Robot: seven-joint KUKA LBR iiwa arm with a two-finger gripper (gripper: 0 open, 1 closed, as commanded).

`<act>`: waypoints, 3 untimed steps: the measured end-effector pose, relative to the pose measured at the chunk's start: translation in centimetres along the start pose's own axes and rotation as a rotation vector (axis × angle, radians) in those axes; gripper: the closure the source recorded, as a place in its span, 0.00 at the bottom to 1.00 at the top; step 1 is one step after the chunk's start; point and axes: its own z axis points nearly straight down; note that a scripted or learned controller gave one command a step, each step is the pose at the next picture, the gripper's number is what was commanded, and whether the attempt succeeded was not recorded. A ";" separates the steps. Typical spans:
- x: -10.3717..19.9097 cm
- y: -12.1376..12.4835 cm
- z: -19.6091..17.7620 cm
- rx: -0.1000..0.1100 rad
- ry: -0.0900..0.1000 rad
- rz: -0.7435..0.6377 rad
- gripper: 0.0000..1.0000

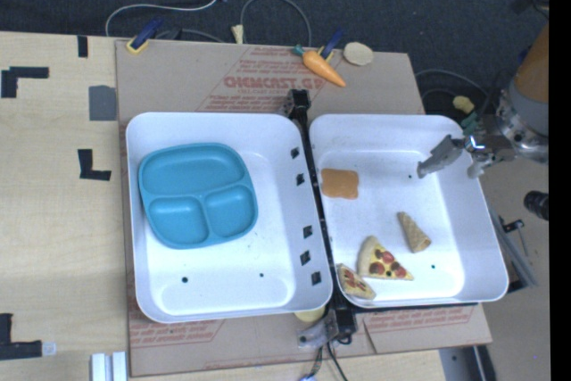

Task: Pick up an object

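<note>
Pizza slice [384,262] is your nearest flat target, lying low in the right bin [384,131] with bare floor around it except for a second, smaller slice [354,281] just beside it at the bin's lower left corner. The gripper [455,154] hangs over the bin's upper right rim, well apart from every item. You can see one finger [437,160] reaching toward the bin, but from this angle you cannot tell how wide the fingers stand; nothing shows between them. Bring them down squarely over a single piece, clear of the wall, and close across its narrow side. Count four things in the right bin: two pizza slices, one brown square [339,183], one cone [413,232]. The left bin [214,125] holds one blue divided tray [197,194]. On the surface behind, one carrot [323,69].
</note>
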 end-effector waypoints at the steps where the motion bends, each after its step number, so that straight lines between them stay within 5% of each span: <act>1: -2.6 -1.1 13.4 0.014 0.003 0.003 0.00; 2: -0.5 -2.2 17.2 -0.006 -0.005 0.001 0.00; 3: 9.5 -5.6 17.0 -0.008 -0.002 -0.004 0.00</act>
